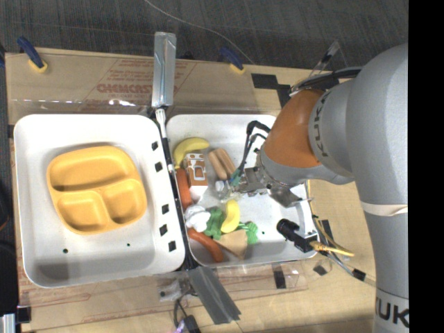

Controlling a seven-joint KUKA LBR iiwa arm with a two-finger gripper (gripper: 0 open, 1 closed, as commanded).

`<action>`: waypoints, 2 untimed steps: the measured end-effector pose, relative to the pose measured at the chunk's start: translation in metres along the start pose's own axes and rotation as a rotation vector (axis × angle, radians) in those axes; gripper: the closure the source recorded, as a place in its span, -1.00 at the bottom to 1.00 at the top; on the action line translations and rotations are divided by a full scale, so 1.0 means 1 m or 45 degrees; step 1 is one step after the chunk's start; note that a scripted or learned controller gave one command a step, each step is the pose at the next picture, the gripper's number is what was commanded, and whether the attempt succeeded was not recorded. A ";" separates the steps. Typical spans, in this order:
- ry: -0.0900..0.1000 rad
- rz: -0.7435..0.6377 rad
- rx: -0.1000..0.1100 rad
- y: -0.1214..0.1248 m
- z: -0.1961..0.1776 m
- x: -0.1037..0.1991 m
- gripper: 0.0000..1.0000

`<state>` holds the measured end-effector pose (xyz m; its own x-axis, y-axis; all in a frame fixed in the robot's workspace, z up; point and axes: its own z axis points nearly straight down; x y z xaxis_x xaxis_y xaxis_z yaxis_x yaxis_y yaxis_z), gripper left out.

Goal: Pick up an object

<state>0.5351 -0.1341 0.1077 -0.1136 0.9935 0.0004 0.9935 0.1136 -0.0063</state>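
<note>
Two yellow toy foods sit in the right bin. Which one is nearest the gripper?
The small yellow piece beside the green toy, just below the gripper. The yellow banana lies farther off, at the bin's upper left by the divider.

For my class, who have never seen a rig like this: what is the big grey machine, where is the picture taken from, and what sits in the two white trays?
The grey machine is a robot arm with an orange band. One camera fixed above the bench looks down at a slant, and the arm reaches in from the right. Its end effector is low over the right bin, which holds a jumble of toy food, including a banana and a carrot. The left bin holds a yellow divided tray. Whether anything is gripped cannot be told here.
</note>
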 end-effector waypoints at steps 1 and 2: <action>-0.005 0.162 -0.011 0.044 0.015 0.027 1.00; -0.003 -0.274 -0.009 0.042 -0.088 0.010 1.00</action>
<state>0.5760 -0.1195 0.1955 -0.3232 0.9463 -0.0013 0.9463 0.3232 0.0009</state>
